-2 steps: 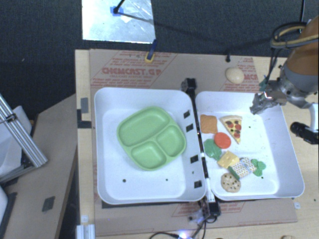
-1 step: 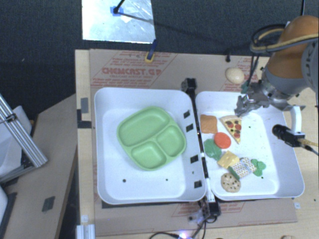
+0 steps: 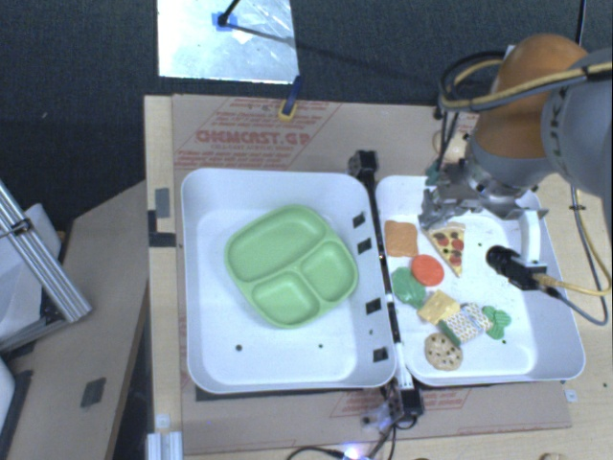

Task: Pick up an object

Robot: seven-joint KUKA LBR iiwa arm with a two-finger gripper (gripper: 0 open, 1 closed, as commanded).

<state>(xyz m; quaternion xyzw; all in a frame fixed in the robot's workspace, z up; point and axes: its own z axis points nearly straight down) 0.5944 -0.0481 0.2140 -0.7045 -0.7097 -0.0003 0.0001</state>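
Note:
The right bin [image 3: 551, 353] holds several toy foods: a pizza slice [image 3: 449, 247], an orange toast piece [image 3: 401, 239], a red tomato slice [image 3: 427, 271], a green leafy piece [image 3: 409, 288], a yellow cheese block [image 3: 438, 307], a checkered piece [image 3: 464, 325], a green broccoli piece [image 3: 496, 318] and a cookie [image 3: 442, 351]. My gripper [image 3: 439, 211] hangs low over the back of this bin, just above the pizza slice's upper end. Nothing shows between its fingers.
The left bin [image 3: 206, 343] carries a green divided plate [image 3: 290, 264]. A black divider with clips [image 3: 375, 257] runs between the bins. A shiny foil sheet [image 3: 228, 27] lies beyond the bench. The arm fills the upper right.

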